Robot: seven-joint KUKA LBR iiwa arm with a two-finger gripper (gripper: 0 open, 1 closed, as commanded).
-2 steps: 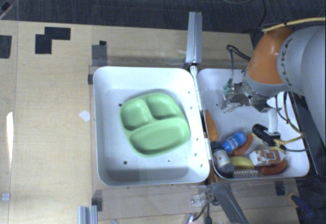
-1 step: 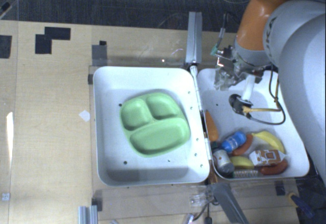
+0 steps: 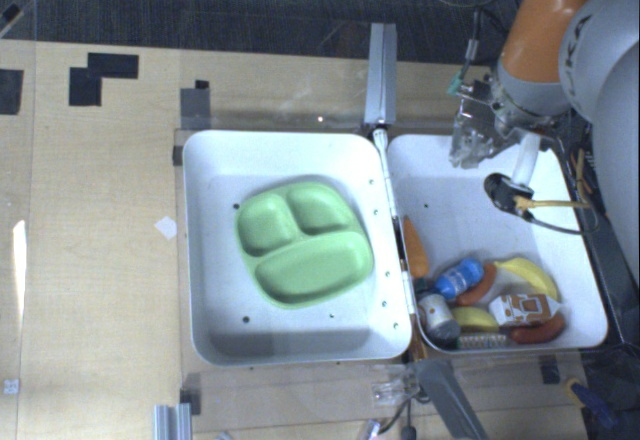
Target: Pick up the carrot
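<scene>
Plainly, setting: two white bins sit side by side on the bench; the left bin (image 3: pixel 200 258) carries a green divided plate (image 3: pixel 303 241) near its middle.
Carrot: the carrot (image 3: pixel 413 247) lies in the right bin (image 3: pixel 440 168), tight along its left wall, about halfway down that edge, long axis running with the wall, narrow end toward the far side.
Neighbours: a blue bottle (image 3: pixel 458 279) and a small can (image 3: pixel 437 316) sit just beside its near end; a banana (image 3: pixel 530 275), a sausage (image 3: pixel 535 331) and a small carton (image 3: pixel 520 308) crowd the near right corner.
Gripper: the gripper (image 3: pixel 472 143) hangs over the far edge of the right bin, well apart from the carrot and holding nothing; whether it is wide or narrow I cannot tell.
Stage: by my reading, approach not yet made; the carrot is untouched.
Handling: likely light, stiff and smooth, apt to roll or slip along its taper.
Where to grip: across the thicker middle, closing crosswise to its length.
Risk: the wall leaves scant room for one side of the pincer, and the bottle crowds the near end.
</scene>
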